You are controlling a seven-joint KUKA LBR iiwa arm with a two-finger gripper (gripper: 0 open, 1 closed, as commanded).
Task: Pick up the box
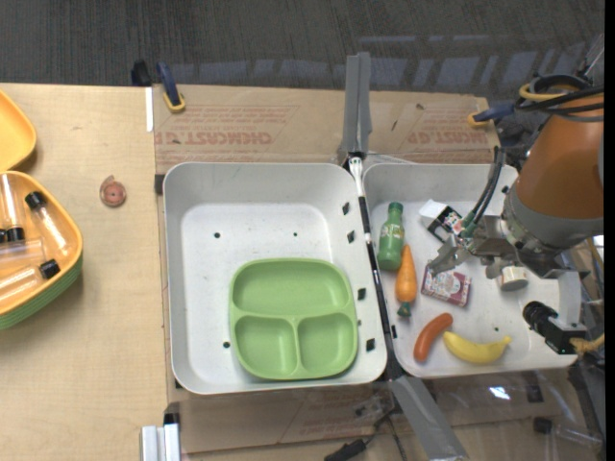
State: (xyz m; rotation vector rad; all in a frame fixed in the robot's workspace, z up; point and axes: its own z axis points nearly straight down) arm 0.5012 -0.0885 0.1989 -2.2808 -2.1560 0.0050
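Camera view: gripper point(450, 257) partly covers box point(450, 288), grip unclear.

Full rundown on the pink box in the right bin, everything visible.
The box is small, flat and roughly square, pinkish-red with a pale printed panel on its top face; it looks like cardboard. It lies flat, turned slightly askew, on the floor of the right bin. The gripper sits at its upper-left edge; contact can't be confirmed, and the box isn't lifted. The carrot lies to its left, the banana and red pepper below, all apart from it.
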